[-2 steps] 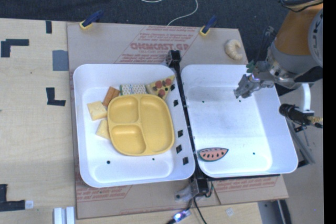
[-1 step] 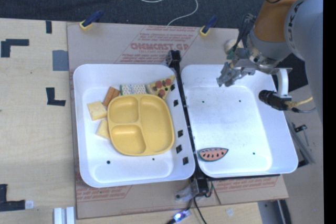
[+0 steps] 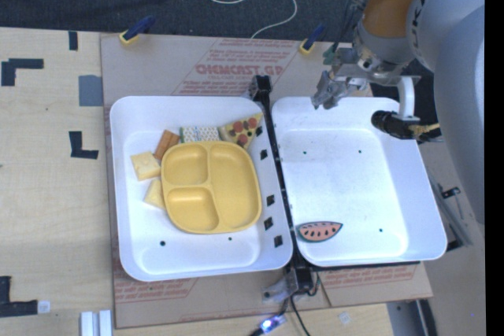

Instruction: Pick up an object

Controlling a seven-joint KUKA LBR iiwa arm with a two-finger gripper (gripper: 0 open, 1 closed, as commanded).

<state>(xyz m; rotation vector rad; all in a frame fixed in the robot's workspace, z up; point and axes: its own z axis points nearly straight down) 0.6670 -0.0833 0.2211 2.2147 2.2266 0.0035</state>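
The claw hung over the far rim of the right bin, near that bin's far left corner, with nothing between its fingers; whether they were spread or pressed together could not be told from the view. The grey arm with its orange band reached in from the right above it. Well apart from the claw, a watermelon slice lay flat at the near left corner of the right bin. In the left bin sat a yellow divided plate, with small toy food pieces tucked beside and partly under its far and left edges. Both bins rested on a cardboard sheet.
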